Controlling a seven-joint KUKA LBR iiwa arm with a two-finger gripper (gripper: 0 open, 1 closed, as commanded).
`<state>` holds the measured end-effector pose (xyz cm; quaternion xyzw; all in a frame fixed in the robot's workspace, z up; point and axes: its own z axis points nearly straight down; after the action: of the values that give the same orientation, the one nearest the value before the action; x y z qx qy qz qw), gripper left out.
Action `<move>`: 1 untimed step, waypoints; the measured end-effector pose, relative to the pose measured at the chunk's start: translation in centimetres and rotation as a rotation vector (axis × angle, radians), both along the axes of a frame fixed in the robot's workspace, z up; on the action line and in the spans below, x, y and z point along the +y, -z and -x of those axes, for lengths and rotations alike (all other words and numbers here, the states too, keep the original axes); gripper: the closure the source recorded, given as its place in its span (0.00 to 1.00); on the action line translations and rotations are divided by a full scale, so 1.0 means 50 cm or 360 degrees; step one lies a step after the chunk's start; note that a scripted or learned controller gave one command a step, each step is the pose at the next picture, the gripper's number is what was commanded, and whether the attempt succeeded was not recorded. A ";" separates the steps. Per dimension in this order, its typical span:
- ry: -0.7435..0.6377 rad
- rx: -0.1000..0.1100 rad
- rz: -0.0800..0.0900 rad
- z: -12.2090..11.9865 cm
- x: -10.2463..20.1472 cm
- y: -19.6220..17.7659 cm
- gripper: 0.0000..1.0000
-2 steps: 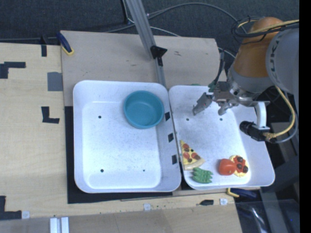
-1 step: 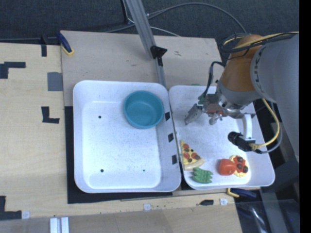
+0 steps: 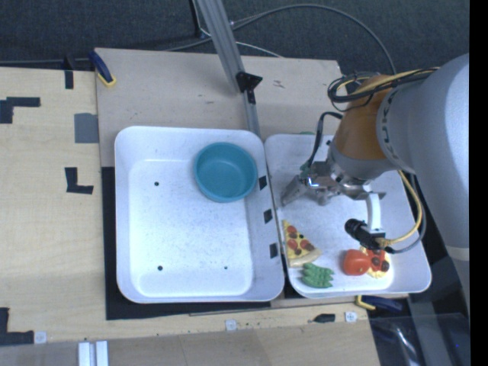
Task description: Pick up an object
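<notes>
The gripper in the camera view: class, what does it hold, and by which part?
Cannot be told. The gripper hangs over the right bin, above the pizza slice.

Wooden bench [image 3: 46, 227], dark carpet floor [image 3: 91, 14]

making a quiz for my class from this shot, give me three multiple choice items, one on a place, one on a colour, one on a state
1. Where is the bowl?
A. left bin
B. right bin
C. bare bench

2. What colour is the bowl?
A. red
B. blue
C. yellow

3. How does the pizza slice lie?
A. inside the bowl
B. between the gripper's fingers
C. loose on the bin floor

Answers:
1. A, it sits at the upper right of the left bin.
2. B, it is blue all over.
3. C, it rests flat in the right bin, below the gripper and apart from it.
</notes>
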<state>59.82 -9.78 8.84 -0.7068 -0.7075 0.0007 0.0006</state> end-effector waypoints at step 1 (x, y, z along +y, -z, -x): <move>0.0000 -0.0004 0.0001 -0.002 -0.001 -0.025 1.00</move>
<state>59.89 -9.81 10.07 -0.7068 -0.7074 -0.0001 -0.0005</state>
